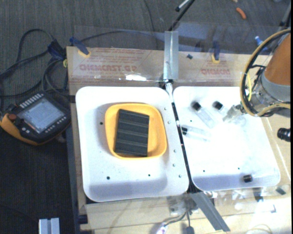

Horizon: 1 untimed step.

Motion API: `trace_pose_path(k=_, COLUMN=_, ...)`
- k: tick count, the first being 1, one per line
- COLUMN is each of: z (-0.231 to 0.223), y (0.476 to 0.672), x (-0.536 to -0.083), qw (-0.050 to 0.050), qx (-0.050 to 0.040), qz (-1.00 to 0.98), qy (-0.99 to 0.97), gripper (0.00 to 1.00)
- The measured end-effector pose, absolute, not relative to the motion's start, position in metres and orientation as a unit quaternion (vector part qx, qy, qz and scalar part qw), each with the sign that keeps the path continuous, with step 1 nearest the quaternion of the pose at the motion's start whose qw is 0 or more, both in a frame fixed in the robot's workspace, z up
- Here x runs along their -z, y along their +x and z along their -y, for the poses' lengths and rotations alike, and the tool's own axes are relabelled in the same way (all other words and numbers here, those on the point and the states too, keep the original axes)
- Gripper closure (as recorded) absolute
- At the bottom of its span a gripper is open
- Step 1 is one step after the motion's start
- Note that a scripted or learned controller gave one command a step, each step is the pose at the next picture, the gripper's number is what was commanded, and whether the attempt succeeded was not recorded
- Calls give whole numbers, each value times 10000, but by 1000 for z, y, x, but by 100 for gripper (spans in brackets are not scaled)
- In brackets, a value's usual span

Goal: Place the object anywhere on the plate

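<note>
Camera view from above gives me both white bins side by side on the bench; the left bin (pixel 88 145) holds a yellow plate (pixel 158 135), and a dark ribbed block (pixel 132 132) lies flat on that plate, roughly centred, its long side running away from me and tilted slightly; so the object I care about sits fully on the plate, touching nothing else that I can make out; the right bin (pixel 234 155) carries a few small items near its far side: two clear vials with black caps (pixel 202 113), a thin clear tube (pixel 194 132) closer to the divider, and a small dark piece (pixel 247 178) near the front rim; the arm (pixel 278 77) comes in from the right, orange band above grey wrist, wrapped in a loop of yellow and black cable; the gripper (pixel 233 113) hangs over the far right part of the right bin, well apart from the plate; whether it is wide or narrow I cannot tell; a teach pendant (pixel 36 118) rests on the floor to the left.
</note>
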<state>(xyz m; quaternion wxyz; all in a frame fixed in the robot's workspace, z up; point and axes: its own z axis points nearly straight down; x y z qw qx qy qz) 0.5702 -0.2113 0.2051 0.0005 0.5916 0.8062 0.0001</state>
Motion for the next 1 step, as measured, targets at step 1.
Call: trace_pose_path(k=1, z=211, y=570, x=-205, qw=5, qx=-1, qz=-8062, qy=5916, gripper=0)
